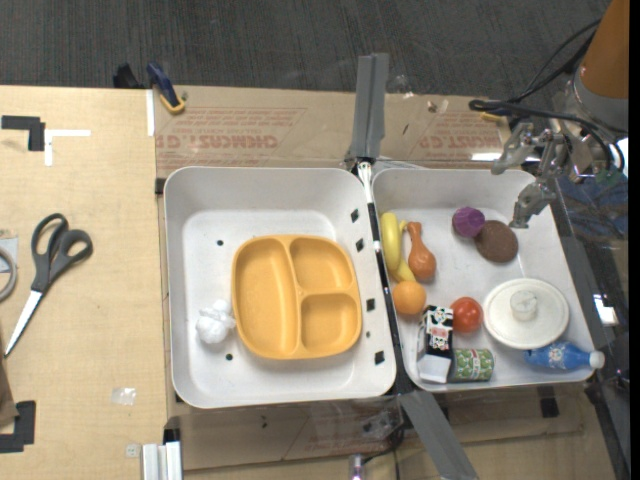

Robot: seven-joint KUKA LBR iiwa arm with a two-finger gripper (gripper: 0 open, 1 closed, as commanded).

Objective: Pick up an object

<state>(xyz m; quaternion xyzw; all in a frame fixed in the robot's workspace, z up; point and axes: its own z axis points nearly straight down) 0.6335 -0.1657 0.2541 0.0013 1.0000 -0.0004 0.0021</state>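
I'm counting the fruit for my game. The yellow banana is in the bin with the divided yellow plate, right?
Not quite. The camera view shows the banana in the right bin, beside the orange. The divided yellow plate sits in the left bin.

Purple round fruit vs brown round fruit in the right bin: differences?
The purple round fruit is smaller and shinier; the brown round fruit is bigger, duller and more oval. Purple lies nearer the bin's back wall, brown just in front of it on the arm's side. Both rest side by side in the right white bin.
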